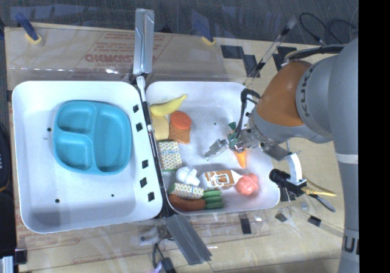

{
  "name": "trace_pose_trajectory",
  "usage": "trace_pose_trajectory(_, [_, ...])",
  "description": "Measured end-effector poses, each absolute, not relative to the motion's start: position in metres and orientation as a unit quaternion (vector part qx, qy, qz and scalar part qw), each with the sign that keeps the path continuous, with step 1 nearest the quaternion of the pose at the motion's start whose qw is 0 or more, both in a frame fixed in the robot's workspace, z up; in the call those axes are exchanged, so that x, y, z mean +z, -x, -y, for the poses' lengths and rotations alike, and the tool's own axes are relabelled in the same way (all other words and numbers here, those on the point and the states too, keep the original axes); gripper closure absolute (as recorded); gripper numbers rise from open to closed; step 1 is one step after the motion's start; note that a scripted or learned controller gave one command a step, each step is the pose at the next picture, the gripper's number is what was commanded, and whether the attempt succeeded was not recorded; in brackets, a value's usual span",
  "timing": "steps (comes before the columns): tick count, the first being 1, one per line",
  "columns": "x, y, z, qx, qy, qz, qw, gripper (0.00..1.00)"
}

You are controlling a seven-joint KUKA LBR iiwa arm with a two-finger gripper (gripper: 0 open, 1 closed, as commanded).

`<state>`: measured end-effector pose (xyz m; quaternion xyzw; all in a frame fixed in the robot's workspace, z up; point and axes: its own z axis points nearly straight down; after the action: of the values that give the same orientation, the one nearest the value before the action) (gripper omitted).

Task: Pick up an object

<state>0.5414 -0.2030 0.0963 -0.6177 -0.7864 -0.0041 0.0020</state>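
One pincer hangs low in the right bin, its grip state impossible to tell. Carrot sits at its 4 o'clock; a closing grab could nudge it away and miss.

You are looking down from one fixed camera above the bench, tilting slightly so the far floor is showing along the top edge. It is sitting far enough back that both white bins are fitting in frame: the left bin toward the left, the right bin near centre. The arm is entering from the right side.
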Motion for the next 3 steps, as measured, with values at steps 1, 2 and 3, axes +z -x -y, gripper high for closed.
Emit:
trace_pose_trajectory(1, [0.093, -0.528, 0.205, -0.0016, 0.579, 0.815, 0.003, 0.00])
trace_pose_trajectory(2, [0.194, -0.559, 0.192, -0.0004, 0.600, 0.800, -0.001, 0.00])
trace_pose_trajectory(3, [0.092, -0.525, 0.161, 0.0001, 0.596, 0.803, 0.001, 0.00])
